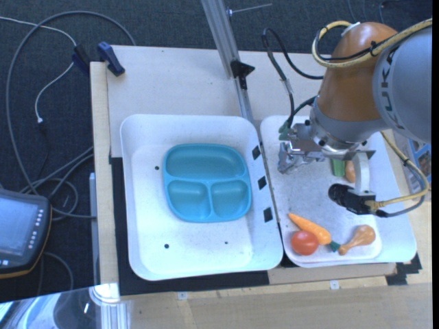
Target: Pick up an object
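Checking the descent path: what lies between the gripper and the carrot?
In the camera view, only bare speckled bin floor lies between the gripper and the carrot. The tomato sits beyond the carrot.

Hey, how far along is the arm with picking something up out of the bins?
Nothing looks picked yet. The carrot, tomato and tan gourd-shaped toy all lie on the floor of the right bin, and the blue divided tray sits in the left bin. In hand: the gripper is over the right bin's upper end, apart from those toys. Left: closing on one item and lifting it.
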Controlling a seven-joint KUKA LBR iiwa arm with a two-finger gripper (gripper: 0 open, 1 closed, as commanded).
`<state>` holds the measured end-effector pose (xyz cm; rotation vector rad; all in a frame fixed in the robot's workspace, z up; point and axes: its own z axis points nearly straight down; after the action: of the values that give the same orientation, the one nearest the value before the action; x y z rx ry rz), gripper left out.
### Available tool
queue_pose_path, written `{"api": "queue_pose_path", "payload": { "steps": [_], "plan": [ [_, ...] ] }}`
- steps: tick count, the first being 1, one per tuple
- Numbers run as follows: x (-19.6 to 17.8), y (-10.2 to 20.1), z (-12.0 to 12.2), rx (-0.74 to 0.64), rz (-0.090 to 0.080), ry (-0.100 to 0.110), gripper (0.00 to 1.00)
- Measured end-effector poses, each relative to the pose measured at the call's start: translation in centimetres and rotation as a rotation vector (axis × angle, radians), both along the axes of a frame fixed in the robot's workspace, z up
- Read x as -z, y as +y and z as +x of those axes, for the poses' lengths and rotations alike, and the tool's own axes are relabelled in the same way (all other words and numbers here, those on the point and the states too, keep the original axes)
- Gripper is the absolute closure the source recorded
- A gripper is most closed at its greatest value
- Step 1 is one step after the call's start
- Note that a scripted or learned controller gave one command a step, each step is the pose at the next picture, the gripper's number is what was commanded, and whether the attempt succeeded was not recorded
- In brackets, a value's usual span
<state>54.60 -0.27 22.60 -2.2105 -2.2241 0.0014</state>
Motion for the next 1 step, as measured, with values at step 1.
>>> {"api": "queue_pose_path", "payload": {
  "steps": [1],
  "plan": [
    [-1.08, 4.77, -1.18, -0.001, 0.000, -0.002, 1.00]
  ]
}}
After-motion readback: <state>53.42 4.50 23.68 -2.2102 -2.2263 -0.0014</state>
